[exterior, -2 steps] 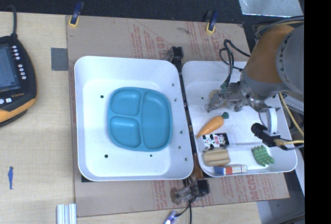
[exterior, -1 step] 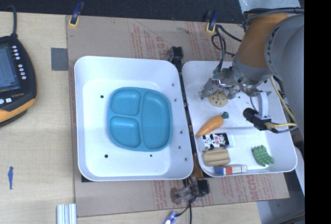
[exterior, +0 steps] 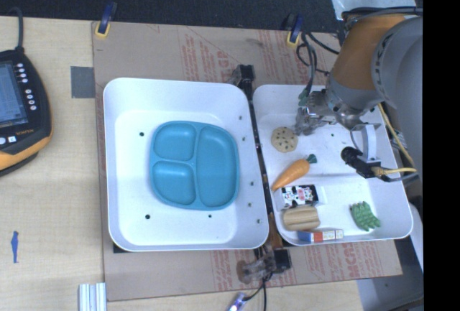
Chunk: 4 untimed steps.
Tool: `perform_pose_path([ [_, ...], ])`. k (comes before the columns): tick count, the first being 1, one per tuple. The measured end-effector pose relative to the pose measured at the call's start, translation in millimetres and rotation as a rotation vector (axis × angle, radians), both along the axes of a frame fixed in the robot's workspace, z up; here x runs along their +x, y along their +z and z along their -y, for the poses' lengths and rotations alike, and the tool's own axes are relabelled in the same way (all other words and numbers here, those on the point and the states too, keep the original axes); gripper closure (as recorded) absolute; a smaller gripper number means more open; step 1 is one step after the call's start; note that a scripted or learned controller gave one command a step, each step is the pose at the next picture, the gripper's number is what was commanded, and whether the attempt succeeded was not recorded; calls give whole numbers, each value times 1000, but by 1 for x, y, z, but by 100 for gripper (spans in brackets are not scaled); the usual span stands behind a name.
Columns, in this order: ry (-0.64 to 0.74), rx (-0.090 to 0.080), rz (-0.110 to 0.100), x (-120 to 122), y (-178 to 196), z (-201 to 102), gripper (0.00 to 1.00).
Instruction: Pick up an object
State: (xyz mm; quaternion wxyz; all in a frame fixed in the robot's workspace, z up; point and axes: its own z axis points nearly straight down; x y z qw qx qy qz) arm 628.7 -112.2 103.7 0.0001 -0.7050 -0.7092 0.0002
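My gripper (exterior: 307, 118) hangs low over the back of the right bin (exterior: 402, 195), just beside the cookie (exterior: 284, 138); I cannot tell whether it is released or clenched, and nothing shows in its grasp. In front of the cookie lie a carrot (exterior: 291, 173), a card (exterior: 300, 194), a wooden block (exterior: 300, 217), a tube (exterior: 320, 235) and a green toy (exterior: 364, 216). The left bin (exterior: 122, 159) holds a blue plate (exterior: 194, 164).

Left bin (exterior: 122, 159) holds a plate (exterior: 194, 164). In the right bin (exterior: 402, 209), a cookie (exterior: 284, 138) lies behind the carrot (exterior: 291, 173); card (exterior: 300, 195) and block (exterior: 300, 217) lie before it.
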Motion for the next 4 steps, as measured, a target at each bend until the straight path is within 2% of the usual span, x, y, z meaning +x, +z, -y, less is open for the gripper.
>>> perform_pose_path([
  [1,1,0,-1,0,0,0,0],
  [2,-1,0,-5,-73,-13,-12,0],
  [3,-1,-1,-2,-66,-12,-16,0],
  [4,-1,0,-4,-82,-12,-18,0],
])
